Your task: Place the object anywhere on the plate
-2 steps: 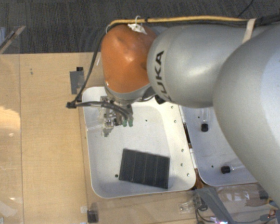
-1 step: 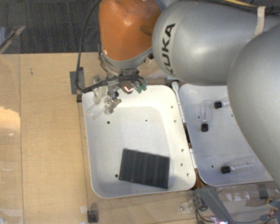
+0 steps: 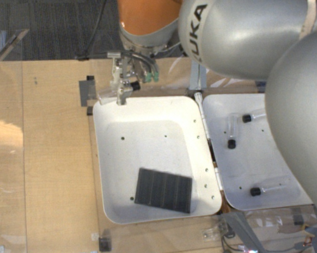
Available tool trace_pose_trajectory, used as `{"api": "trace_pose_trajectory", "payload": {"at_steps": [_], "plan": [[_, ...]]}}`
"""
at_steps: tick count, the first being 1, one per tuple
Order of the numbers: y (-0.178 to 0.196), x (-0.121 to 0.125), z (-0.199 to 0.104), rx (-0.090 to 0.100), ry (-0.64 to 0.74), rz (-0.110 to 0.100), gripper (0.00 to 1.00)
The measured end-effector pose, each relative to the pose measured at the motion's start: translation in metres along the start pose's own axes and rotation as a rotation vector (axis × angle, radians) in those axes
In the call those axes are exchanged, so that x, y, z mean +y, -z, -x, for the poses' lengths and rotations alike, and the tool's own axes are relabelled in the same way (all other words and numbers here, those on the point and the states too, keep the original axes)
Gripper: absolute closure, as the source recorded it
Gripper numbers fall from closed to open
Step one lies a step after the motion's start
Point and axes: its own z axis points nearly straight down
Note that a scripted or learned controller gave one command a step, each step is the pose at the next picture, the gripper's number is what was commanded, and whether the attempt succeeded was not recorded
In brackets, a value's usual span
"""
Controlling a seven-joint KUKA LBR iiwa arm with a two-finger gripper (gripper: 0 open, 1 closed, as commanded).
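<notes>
A dark grey ribbed plate (image 3: pixel 163 190) lies flat, slightly turned, in the near part of the left bin (image 3: pixel 109 154). In the right bin (image 3: pixel 229 194) lie three clear tubes with black caps: one (image 3: pixel 230 133) near the bin's left wall, one (image 3: pixel 249 117) at the far side partly under the arm, and one (image 3: pixel 264 188) at the near side. My gripper (image 3: pixel 125 82) hangs over the far-left corner of the left bin, well away from the plate and the tubes. The big grey arm hides most of the right bin's right side.
A divider rim (image 3: pixel 208 146) separates the two bins. Black brackets (image 3: pixel 87 91) stand on the wooden bench just beyond the left bin's far-left corner, close to the gripper. Cables and clamps (image 3: pixel 238 242) lie along the near edge below the right bin.
</notes>
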Motion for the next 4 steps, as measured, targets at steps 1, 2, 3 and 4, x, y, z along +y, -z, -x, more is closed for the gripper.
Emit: {"api": "trace_pose_trajectory", "payload": {"at_steps": [1, 2, 3, 4], "plan": [[0.013, 0.001, 0.002, -0.011, 0.001, 0.004, 1.0], [0.012, 0.0, 0.0, 0.002, -0.479, -0.002, 1.0], [-0.073, 0.002, -0.021, 0.007, -0.791, -0.006, 1.0], [-0.027, -0.006, -0.011, 0.003, -1.129, -0.006, 1.0]]}}
